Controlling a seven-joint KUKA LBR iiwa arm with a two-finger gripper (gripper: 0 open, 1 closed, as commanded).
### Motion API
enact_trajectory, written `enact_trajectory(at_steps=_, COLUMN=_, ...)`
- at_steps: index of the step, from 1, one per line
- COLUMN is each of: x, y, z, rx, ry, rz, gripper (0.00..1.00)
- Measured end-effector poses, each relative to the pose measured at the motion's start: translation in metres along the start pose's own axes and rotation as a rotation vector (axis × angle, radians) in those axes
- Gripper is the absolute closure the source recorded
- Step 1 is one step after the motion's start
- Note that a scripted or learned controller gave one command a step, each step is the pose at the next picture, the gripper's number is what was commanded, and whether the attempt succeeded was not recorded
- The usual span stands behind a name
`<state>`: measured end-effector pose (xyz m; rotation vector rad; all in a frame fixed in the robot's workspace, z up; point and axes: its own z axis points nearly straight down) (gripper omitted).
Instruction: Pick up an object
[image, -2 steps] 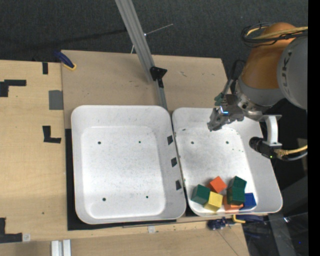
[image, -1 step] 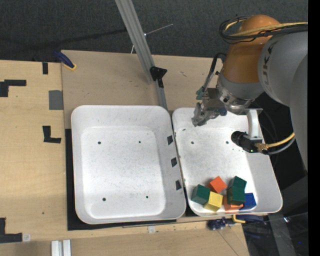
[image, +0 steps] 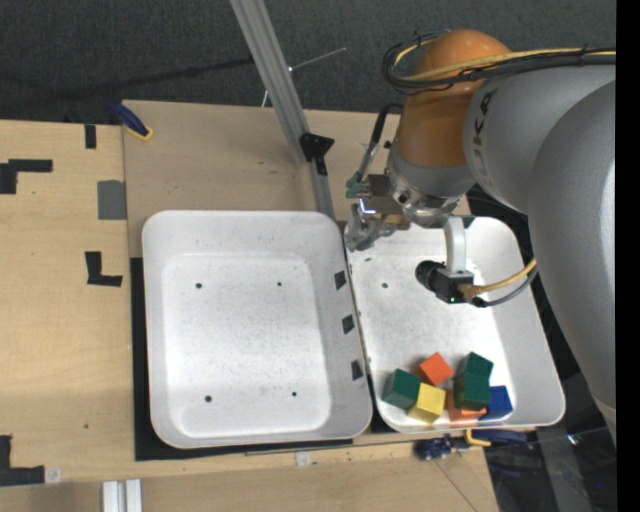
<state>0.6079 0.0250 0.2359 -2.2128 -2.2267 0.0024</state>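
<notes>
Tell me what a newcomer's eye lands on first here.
First the big grey arm with its orange band, filling the upper right and reaching over the right bin. Next the bright blocks, green, orange, yellow and blue, huddled at that bin's near edge. The left bin lies beside it, plain white.

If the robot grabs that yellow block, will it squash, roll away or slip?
The yellow block looks like a hard cube with flat faces, so it probably keeps its shape and sits still rather than rolling. It seems small, likely light. It lies packed against the green block and orange block, so a push would probably shift those too.
</notes>
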Motion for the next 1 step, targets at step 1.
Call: enact_trajectory(at_steps=1, x=0.0592, y=0.0191, z=-0.0046, rx=-0.003, ry=0.002, rz=-0.001, gripper=1.00)
